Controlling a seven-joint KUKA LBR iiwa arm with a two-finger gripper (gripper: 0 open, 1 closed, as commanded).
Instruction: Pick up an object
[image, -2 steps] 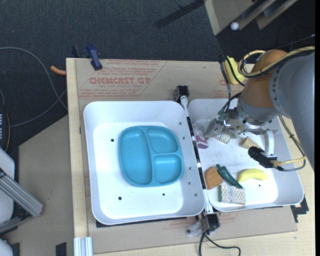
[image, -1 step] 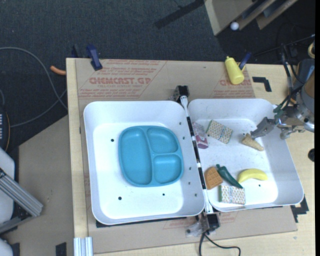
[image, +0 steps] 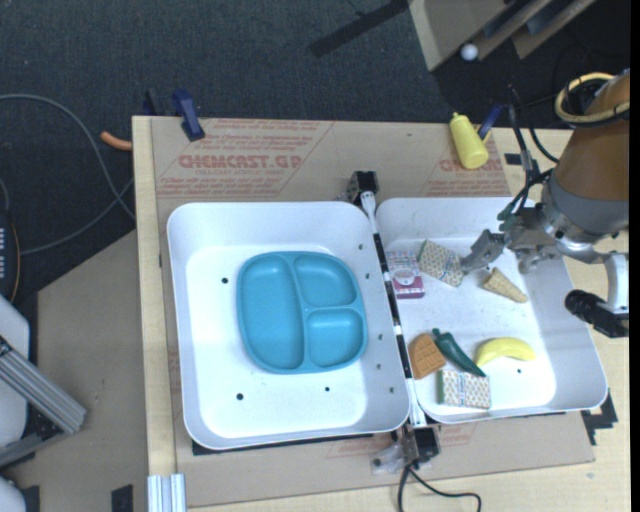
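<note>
The gripper (image: 503, 250) hangs over the right bin (image: 575, 385), at the right of the frame, near a tan wedge (image: 505, 286). A yellow banana (image: 504, 351) lies lower down. A blue divided plate (image: 299, 309) sits in the left bin (image: 200, 250).

Left bin (image: 200, 400) white, divided plate (image: 300, 310) light blue. Right bin (image: 570, 390): yellow banana (image: 505, 350), dark green pepper (image: 457, 353), tan wedge (image: 505, 286). Bench (image: 250, 150) tan, red print.

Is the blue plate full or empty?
Empty. The blue plate in the left bin shows bare blue in all three sections.
</note>
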